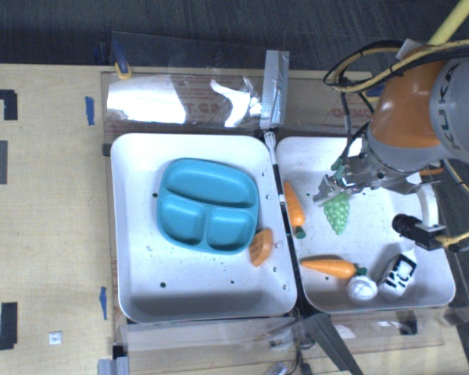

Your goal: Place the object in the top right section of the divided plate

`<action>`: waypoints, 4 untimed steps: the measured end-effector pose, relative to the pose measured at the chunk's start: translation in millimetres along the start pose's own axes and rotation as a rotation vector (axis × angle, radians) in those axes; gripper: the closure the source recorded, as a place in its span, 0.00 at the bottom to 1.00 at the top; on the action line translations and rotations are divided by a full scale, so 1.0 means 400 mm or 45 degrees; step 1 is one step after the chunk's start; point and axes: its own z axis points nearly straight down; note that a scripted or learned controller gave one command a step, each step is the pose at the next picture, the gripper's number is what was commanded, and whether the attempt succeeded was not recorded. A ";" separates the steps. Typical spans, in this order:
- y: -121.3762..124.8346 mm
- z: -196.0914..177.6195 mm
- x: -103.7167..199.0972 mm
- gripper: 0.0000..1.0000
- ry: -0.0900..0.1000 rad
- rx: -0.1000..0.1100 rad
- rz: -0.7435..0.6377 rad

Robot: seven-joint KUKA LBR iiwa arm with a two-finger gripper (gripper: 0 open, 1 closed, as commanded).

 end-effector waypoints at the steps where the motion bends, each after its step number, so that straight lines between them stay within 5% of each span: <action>1: -0.172 -0.033 -0.114 1.00 0.001 0.003 -0.565; 2: -0.176 0.116 -0.211 1.00 0.002 0.004 -0.741; 3: -0.285 0.113 -0.371 1.00 0.000 0.001 -1.013; 4: -0.280 0.089 -0.372 1.00 -0.002 -0.004 -1.010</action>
